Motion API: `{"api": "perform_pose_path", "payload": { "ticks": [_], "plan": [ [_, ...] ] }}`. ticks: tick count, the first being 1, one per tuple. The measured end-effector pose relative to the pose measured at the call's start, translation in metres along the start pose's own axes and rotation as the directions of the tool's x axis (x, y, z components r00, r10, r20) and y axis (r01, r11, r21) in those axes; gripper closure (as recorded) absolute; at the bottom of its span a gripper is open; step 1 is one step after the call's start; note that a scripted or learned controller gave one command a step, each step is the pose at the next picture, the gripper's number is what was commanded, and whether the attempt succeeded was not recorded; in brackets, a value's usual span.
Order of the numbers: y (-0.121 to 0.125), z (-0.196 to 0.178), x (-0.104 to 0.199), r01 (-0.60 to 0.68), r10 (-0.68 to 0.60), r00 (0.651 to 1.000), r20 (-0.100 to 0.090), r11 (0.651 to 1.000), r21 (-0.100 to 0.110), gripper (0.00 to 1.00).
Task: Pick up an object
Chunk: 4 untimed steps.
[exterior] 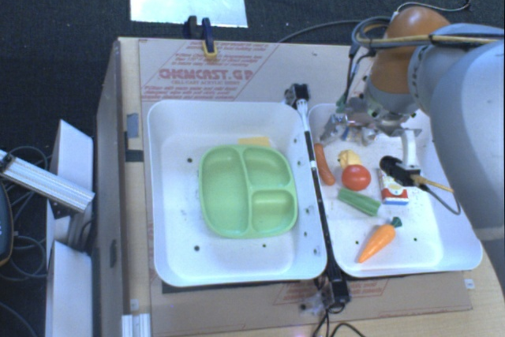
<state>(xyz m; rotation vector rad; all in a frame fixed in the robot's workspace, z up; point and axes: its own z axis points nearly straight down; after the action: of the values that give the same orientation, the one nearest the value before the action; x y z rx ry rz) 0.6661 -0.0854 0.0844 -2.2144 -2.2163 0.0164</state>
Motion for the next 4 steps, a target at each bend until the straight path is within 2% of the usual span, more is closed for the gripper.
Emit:
{"api": "perform_pose_path", "payload": {
  "ticks": [4],
  "plan": [
    [0.0, 0.0002, -0.0001, 0.0, 0.0, 1.0, -0.001, 1.0, 0.0, 0.0]
  ]
}}
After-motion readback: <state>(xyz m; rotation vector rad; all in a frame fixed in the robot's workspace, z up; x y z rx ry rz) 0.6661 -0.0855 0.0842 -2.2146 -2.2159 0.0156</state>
